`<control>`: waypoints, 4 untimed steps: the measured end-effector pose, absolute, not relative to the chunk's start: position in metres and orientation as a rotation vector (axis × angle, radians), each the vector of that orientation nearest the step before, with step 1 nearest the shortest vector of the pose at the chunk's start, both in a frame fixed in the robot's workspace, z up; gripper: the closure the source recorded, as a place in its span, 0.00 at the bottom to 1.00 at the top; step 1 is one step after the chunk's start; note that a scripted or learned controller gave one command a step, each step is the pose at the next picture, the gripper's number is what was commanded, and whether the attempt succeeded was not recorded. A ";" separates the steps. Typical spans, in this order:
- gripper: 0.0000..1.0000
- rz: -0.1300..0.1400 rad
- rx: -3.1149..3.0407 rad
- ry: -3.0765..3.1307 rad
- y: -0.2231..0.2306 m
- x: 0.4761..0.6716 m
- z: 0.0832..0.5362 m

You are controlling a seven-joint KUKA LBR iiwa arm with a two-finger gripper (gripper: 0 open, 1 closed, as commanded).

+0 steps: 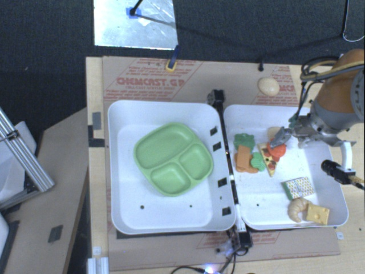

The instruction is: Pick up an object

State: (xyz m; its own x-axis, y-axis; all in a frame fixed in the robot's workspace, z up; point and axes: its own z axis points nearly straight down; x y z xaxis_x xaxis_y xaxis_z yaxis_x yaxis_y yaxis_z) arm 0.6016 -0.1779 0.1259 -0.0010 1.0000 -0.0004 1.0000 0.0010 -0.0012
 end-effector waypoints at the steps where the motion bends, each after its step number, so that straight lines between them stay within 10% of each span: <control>1: 0.00 -0.007 -2.222 -2.224 -0.177 0.604 0.087; 2: 1.00 -0.012 -2.227 -2.230 -0.178 0.606 0.100; 4: 1.00 -0.006 -2.220 -2.231 -0.174 0.609 0.204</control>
